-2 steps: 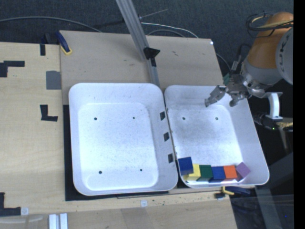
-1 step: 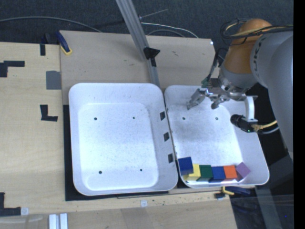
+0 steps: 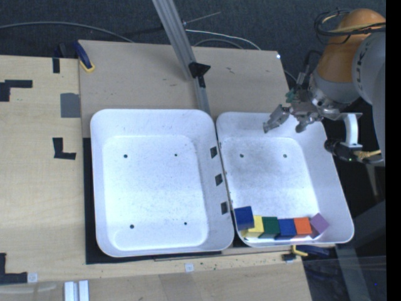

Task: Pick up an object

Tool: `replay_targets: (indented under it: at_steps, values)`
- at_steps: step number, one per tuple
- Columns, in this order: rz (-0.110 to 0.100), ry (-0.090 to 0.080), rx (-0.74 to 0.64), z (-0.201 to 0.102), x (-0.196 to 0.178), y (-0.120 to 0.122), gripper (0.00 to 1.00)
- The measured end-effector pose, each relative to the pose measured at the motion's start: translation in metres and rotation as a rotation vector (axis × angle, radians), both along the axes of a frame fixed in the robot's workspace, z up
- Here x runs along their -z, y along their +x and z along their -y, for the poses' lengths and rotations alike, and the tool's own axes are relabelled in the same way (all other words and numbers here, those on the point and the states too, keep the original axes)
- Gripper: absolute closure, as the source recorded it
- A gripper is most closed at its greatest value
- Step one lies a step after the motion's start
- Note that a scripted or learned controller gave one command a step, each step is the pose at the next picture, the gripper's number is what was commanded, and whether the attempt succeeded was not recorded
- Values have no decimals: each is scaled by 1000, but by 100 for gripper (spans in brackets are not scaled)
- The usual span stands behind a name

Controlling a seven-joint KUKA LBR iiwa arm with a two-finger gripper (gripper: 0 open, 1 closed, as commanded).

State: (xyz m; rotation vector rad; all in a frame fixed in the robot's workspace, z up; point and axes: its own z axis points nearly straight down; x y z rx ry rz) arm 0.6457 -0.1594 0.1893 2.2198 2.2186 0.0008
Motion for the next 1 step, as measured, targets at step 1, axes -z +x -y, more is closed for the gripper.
replay_targets:
  at_steps: [1]
  values:
    - [-5,1,-3,-2,-8,-1,100]
